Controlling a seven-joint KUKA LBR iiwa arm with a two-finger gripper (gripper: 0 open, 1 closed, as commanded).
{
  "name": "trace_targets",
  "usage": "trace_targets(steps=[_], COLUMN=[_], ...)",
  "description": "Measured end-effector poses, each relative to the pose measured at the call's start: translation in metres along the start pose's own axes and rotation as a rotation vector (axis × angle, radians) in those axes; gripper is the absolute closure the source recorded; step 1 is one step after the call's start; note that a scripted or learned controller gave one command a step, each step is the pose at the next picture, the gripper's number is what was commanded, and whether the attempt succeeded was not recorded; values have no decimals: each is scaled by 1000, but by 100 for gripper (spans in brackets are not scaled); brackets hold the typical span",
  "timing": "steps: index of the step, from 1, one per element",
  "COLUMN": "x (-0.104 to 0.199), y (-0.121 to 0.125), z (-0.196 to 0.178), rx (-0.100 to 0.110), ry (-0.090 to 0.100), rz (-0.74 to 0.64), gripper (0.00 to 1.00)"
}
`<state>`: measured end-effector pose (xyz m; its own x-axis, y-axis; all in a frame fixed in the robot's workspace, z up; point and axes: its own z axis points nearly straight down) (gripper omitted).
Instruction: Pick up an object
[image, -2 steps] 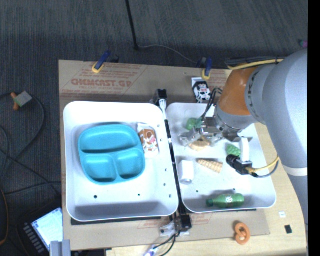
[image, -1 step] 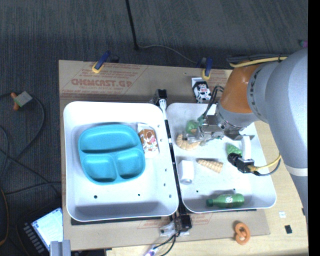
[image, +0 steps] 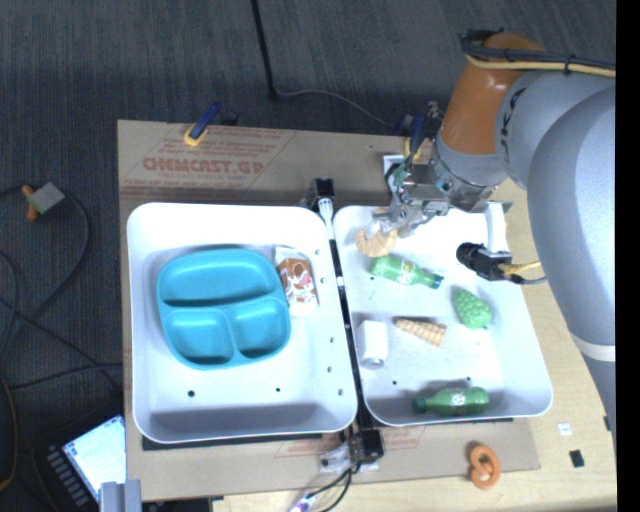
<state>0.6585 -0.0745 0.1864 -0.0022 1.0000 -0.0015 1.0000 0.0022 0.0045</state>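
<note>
At the far left of the frame we see a small grey-and-orange block (image: 42, 199) lying on the dark floor, well apart from the bench. Moving right, a blue clamp (image: 203, 122) sits at the upper left corner of the brown board (image: 200, 165). We come to the left bin (image: 150, 400), where a blue tray (image: 222, 305) with three compartments lies near the centre, and a small brown-and-white packet (image: 296, 279) rests just beside the tray's right edge. Across the black divider we reach the right bin (image: 520, 375). Near its lower left lies a white cylinder (image: 373, 341), and just right of it a cone (image: 421, 329) on its side. Above them a green bottle (image: 405, 271) lies tilted, and at the bin's upper left sits a tan object (image: 375, 241), which we cannot identify. The gripper (image: 402, 217) is right over that tan object, touching or nearly touching it, and we cannot tell how its jaws stand. Further right a green bumpy object (image: 471, 307) lies near the bin's right wall, and a second green bottle (image: 452, 401) lies flat along the lower edge. Below the bin, on the board, sits an orange pretzel (image: 484, 464). The arm (image: 540, 110) enters from the upper right.
</note>
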Motion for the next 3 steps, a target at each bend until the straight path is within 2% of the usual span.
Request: trace_targets(steps=[1, 2, 3], x=[-1, -33, -33], y=[-1, -59, -60], z=[2, -121, -120], rx=[5, 1, 4], ry=[-1, -1, -1], rz=[1, 3, 2], gripper=[0, 0, 0])
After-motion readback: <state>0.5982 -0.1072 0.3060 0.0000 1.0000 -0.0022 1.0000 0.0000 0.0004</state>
